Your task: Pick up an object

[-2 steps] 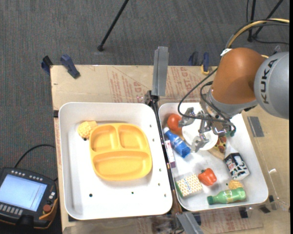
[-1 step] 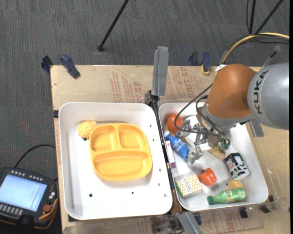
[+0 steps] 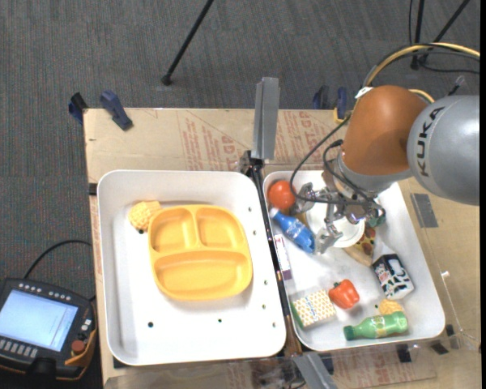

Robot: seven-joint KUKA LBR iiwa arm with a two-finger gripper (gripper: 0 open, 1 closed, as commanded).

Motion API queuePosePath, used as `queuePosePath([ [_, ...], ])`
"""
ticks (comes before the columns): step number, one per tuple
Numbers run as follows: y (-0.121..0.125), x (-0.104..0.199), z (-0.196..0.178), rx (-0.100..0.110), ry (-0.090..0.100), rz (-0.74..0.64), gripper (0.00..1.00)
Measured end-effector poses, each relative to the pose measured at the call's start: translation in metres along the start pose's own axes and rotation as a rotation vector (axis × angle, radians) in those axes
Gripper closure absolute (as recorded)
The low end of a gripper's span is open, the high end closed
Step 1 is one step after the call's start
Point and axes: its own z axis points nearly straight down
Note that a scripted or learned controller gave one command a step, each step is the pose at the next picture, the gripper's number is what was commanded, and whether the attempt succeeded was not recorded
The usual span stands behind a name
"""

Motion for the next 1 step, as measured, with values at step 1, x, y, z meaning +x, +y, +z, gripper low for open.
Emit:
queuePosePath([
  [1, 0.013, 0.0091, -0.0002, 0.0, -0.003, 0.056, 0.0],
])
